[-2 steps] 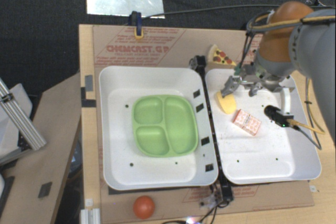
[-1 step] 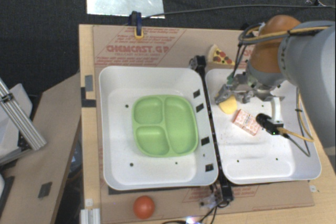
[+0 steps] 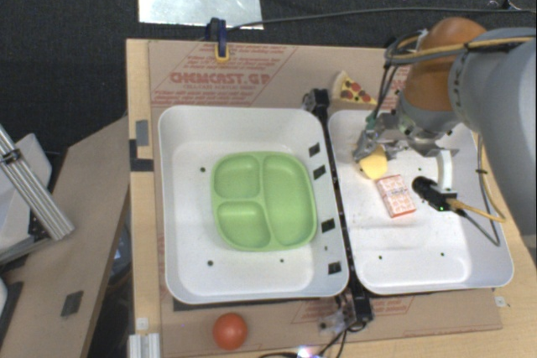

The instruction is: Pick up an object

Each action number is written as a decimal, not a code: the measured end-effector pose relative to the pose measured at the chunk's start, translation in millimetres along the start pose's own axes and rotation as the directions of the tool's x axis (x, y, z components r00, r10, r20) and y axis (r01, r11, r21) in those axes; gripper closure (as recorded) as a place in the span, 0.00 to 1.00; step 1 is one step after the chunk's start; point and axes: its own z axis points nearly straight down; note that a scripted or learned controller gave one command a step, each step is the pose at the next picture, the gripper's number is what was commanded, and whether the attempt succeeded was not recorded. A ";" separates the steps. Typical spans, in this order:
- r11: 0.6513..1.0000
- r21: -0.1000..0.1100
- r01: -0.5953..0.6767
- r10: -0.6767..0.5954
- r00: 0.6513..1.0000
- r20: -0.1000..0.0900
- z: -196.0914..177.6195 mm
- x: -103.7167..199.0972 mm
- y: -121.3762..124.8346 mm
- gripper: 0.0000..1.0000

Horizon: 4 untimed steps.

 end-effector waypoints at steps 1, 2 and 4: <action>1.000 -0.001 -0.002 0.002 1.000 0.000 -53.8 -8.6 -4.1 1.00; 1.000 0.000 0.002 -0.002 1.000 0.000 -106.8 -8.7 -2.8 1.00; 1.000 0.004 0.007 -0.007 1.000 -0.001 -100.9 86.6 -17.9 1.00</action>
